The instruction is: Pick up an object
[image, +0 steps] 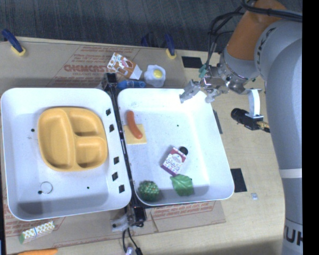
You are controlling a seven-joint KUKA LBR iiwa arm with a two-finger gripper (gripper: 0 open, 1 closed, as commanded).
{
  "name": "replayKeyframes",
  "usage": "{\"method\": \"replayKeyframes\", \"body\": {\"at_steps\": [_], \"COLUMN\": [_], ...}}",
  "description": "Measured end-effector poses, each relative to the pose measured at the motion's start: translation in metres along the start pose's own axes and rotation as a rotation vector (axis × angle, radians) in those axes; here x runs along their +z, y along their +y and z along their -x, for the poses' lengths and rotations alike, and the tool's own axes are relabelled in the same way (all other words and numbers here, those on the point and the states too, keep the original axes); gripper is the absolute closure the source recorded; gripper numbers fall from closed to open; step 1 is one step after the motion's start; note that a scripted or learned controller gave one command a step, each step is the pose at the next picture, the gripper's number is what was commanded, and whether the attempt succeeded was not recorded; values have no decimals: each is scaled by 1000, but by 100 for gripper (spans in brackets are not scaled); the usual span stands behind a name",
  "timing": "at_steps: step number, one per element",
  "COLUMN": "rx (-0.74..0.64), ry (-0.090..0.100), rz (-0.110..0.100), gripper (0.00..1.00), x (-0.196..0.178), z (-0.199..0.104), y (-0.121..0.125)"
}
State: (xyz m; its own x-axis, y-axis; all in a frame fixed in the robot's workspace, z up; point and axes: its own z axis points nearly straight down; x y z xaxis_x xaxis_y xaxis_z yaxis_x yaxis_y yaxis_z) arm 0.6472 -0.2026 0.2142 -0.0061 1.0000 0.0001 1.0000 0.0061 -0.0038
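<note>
My gripper (198,92) hangs over the back right corner of the right bin (202,142), with nothing seen between its fingers. In that bin lie a red sausage (131,122) on an orange slab (137,134) near the left wall, a small purple and white carton (174,161) in the middle, a green broccoli head (148,189) at the front, and a green leafy piece (182,184) beside it. The gripper is well apart from all of them.
The left bin (21,185) holds a yellow divided tray (73,138). Behind the bins lie a small printed carton (120,64), a blue piece (131,83) and a white and yellow egg toy (155,75). A wrapped snack (38,231) lies at the front left.
</note>
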Motion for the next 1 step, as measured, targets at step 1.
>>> {"method": "replayKeyframes", "body": {"at_steps": [1], "rx": [-176], "ry": [1], "rz": [-1], "gripper": [0], "x": [114], "z": [8], "y": [-76]}}
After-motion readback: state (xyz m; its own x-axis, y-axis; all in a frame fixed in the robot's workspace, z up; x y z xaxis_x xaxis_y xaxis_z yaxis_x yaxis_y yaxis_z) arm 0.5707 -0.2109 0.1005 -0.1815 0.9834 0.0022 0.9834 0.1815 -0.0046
